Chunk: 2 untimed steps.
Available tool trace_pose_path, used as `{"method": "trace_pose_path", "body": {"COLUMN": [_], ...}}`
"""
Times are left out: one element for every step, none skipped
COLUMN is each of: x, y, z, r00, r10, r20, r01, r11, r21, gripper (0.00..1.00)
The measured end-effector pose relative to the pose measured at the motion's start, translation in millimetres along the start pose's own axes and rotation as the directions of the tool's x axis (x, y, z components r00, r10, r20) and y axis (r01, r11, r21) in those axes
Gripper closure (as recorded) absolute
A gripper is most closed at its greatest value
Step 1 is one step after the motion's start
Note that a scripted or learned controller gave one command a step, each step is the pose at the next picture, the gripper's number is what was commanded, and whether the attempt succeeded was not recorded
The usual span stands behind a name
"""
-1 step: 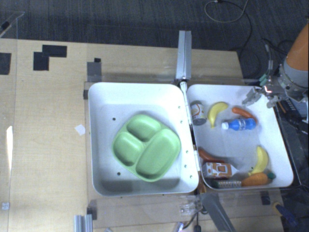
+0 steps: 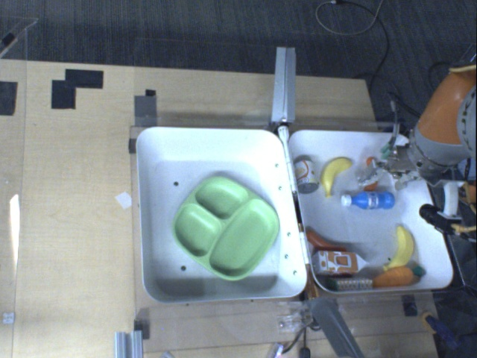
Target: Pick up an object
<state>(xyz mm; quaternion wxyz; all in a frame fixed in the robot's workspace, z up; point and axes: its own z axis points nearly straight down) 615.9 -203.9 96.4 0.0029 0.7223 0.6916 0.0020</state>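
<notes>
- Blue-capped bottle (image 2: 370,200) lies on its side mid right bin (image 2: 440,274), a banana (image 2: 335,174) near its left.
- Hand (image 2: 381,168) hovers just above it; we cannot tell its spread.
- We judge: descend square across the bottle's body, avoiding a roll.

A pale wooden bench (image 2: 67,222) carries two white bins (side by side): left (image 2: 160,151), right (image 2: 440,274).
</notes>
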Motion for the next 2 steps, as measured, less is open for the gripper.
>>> {"method": "trace_pose_path", "body": {"x": [1.2,41.4], "y": [2.4,53.7], "z": [-12.1,-111.6], "r00": [1.000,0.999], "r10": [-0.006,-0.040], "r20": [0.002,0.001], "r01": [0.006,0.040], "r11": [1.000,0.999], "r21": [-0.006,0.000], "gripper": [1.00,1.00]}}
